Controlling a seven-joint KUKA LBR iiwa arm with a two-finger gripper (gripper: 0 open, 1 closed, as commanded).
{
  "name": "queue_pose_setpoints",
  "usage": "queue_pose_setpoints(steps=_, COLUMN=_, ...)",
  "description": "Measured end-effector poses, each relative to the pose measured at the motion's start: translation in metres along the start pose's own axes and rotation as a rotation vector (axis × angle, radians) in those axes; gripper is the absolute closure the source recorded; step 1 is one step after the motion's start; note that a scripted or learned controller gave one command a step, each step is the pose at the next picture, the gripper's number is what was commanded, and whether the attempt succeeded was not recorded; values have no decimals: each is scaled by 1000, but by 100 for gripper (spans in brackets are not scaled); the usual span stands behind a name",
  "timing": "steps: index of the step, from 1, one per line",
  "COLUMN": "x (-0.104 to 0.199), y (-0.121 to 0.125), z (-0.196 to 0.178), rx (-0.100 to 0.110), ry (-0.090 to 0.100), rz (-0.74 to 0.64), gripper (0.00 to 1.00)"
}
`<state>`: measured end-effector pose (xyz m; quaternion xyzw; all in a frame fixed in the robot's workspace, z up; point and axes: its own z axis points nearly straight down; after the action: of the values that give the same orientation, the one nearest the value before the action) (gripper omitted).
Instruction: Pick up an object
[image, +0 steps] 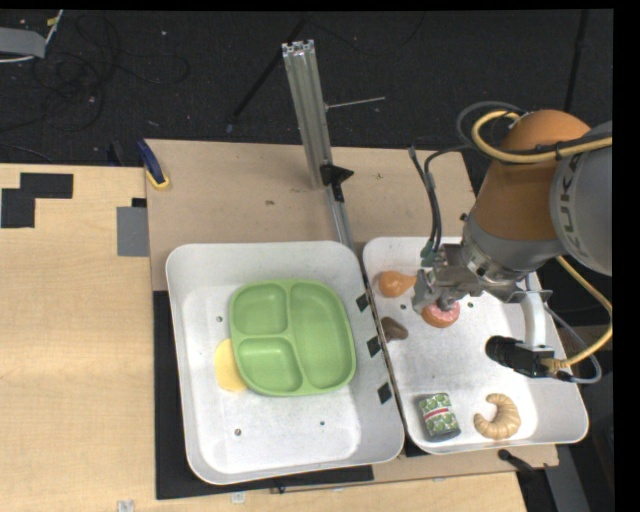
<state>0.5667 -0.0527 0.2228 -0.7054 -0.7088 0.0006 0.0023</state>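
1. The arm (520, 200) reaches in from the right, its gripper (437, 298) lowered over a pink round object (441, 315) in the right bin (560, 425); whether it grips cannot be told.
2. The right bin holds five things: the pink object, one orange piece (394, 284), one brown piece (395, 328), one green can (437, 415), one croissant (499, 415).
3. The left bin (200, 420) holds one green tray (291, 337) and one yellow item (228, 368).
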Motion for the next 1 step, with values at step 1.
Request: queue_pose_setpoints(steps=1, x=51, y=-2, z=9, rx=1, ry=0, rz=0, gripper=100)
